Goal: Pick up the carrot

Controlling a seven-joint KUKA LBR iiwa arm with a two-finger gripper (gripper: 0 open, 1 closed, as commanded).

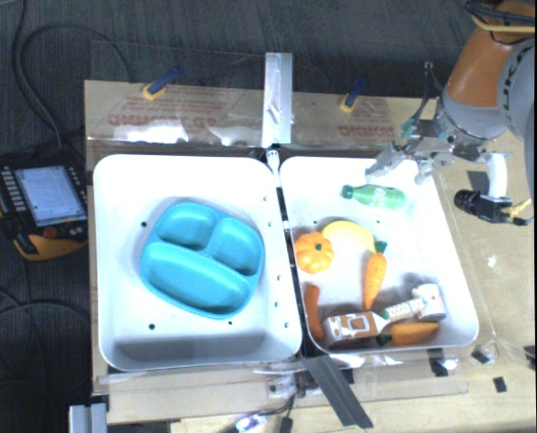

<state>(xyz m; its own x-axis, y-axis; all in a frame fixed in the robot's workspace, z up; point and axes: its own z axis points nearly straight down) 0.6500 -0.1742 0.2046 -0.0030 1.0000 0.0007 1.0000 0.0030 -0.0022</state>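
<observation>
- Claw (402,159): hanging over the far right corner of the right bin (458,242), at the end of the grey arm with its orange band (480,70). Two pale fingers are showing spread apart, with nothing between them.
- Carrot (374,280): lying in the right bin, well apart from the claw, nearer the camera and slightly toward the left bin; its green top is pointing up toward the claw, its tip pointing away.
- Green bottle (374,196): lying on its side just below the claw, between the claw and the carrot.
- Banana (347,234): resting beyond the bottle from the claw, touching or nearly touching the carrot's green top.
- Small pumpkin (314,253): sitting further left of the claw, beside the banana.
- Brown bottle (354,327): lying at the near wall, farthest from the claw, along with other orange items and a white-and-green piece too jumbled to name.
- Blue divided tray (205,258): sitting in the left bin (115,242), well to the claw's left.
- Step in hand, as a judgement: the approach is just beginning; no grasp is being made.
- Next move, as a judgement: the claw is needing to travel past the green bottle, line its fingers across the carrot's narrow width, and descend without nudging the banana.
</observation>
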